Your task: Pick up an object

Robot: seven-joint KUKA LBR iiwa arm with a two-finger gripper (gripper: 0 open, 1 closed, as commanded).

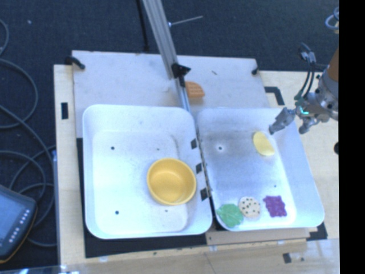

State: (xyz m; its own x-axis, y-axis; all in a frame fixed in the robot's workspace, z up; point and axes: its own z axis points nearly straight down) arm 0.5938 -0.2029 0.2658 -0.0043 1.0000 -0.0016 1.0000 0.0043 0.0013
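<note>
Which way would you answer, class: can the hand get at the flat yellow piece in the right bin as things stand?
Probably yes. The hand hangs just right of the yellow piece, which lies alone on the right bin floor with nothing over it.

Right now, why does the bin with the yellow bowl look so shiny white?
In the camera view, strong light washes out the left bin, so its floor looks almost blank; the yellow bowl casts only a faint shadow. The right bin looks greyer and speckled. The end effector at the right edge looks slightly blurred.
</note>
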